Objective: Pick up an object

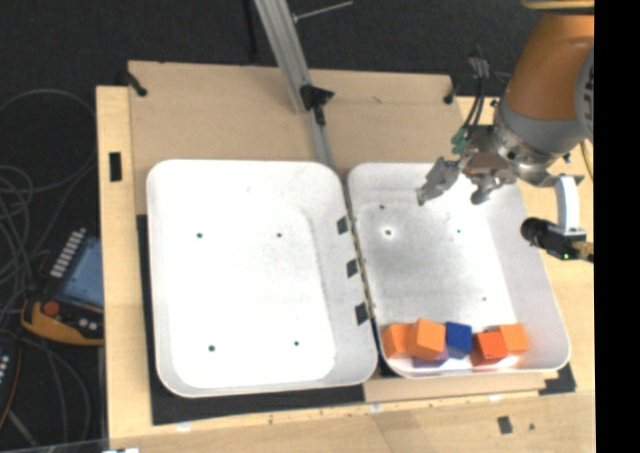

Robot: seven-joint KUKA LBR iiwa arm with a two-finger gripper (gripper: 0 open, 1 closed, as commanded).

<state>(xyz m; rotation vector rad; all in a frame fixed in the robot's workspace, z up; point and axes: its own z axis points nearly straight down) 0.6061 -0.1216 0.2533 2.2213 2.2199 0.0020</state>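
Several small blocks lie in a row along the near wall of the right bin (535, 271): an orange block (415, 338) at the left, a blue block (458, 337) in the middle, and an orange block (499, 342) at the right. A purple edge peeks out under the left orange one. My gripper (458, 188) hangs over the far part of the right bin, well away from the blocks. Its two fingers are spread apart with nothing between them.
The left bin (160, 271) sits beside the right one, with black clips at the seam between them. A grey metal rail (280, 31) slants across the back of the bench. Cables and a handheld pendant (70, 291) lie left of the bench.
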